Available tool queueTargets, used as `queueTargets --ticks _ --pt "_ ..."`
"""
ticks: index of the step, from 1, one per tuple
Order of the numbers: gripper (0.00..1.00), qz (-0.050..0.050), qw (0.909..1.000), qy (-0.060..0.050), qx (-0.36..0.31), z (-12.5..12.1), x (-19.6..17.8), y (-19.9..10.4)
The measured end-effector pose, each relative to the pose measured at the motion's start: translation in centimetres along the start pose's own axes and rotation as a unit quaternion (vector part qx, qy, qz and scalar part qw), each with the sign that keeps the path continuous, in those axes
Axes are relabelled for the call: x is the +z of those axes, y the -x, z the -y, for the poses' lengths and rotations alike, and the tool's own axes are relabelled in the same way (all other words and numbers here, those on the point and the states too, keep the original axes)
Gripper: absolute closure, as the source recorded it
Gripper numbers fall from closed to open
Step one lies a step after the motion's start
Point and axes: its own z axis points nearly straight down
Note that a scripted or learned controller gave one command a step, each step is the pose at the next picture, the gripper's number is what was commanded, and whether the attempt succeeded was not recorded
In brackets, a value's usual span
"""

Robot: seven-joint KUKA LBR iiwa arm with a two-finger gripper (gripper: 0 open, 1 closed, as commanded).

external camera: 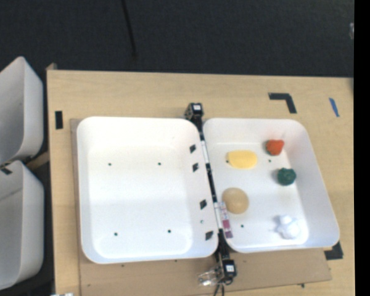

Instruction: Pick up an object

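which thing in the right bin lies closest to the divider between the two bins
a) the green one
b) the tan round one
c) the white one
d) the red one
b, the tan round object sits just beside the central divider, while the red object, green object and white object all lie toward the far side of the right bin.

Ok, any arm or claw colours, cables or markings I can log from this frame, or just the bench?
Just the bench: wooden top with black corner mark and blue tape strip, left white bin, and right white bin with a yellow piece, red piece, green piece, tan ball and white piece.
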Motion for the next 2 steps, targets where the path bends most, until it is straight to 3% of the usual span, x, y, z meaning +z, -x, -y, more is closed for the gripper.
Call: queueTargets --ticks 1,2 --pt "1.0 -0.001 1.0 -0.004 -0.004 -0.2 -0.4 -0.3" --pt "1.0 -0.005 0.9999 -0.007 -0.007 -0.5 3.1 -8.9"
